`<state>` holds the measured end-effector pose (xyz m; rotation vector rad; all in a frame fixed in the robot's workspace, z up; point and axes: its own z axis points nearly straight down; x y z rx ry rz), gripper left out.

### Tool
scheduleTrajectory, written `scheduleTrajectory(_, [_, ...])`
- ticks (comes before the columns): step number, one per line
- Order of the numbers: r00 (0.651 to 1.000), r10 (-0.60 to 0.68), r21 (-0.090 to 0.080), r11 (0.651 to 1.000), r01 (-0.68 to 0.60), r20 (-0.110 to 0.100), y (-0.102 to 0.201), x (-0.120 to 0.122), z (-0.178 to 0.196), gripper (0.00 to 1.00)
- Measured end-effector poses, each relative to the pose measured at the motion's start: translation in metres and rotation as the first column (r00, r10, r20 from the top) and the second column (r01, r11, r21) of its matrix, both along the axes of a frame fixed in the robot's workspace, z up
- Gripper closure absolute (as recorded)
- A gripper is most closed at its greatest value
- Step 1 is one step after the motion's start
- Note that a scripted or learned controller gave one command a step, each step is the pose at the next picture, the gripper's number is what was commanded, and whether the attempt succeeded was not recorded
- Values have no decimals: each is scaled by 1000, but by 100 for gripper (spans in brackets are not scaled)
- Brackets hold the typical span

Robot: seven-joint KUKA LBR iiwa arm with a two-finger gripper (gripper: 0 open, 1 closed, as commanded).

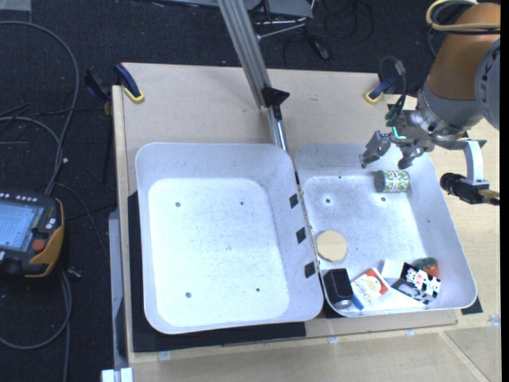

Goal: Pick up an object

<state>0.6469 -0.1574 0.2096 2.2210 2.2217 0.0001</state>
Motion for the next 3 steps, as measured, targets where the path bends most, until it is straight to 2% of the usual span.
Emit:
scheduleTrajectory(1, [1000, 0, 0, 1000, 0, 0, 0, 0, 0, 0])
scheduleTrajectory(2, [1000, -1, 1, 1000, 1, -4, -6, -5, -46, 0])
scheduleTrajectory(3, [1000, 0, 1, 1000, 0, -4, 4, -9, -96, 0])
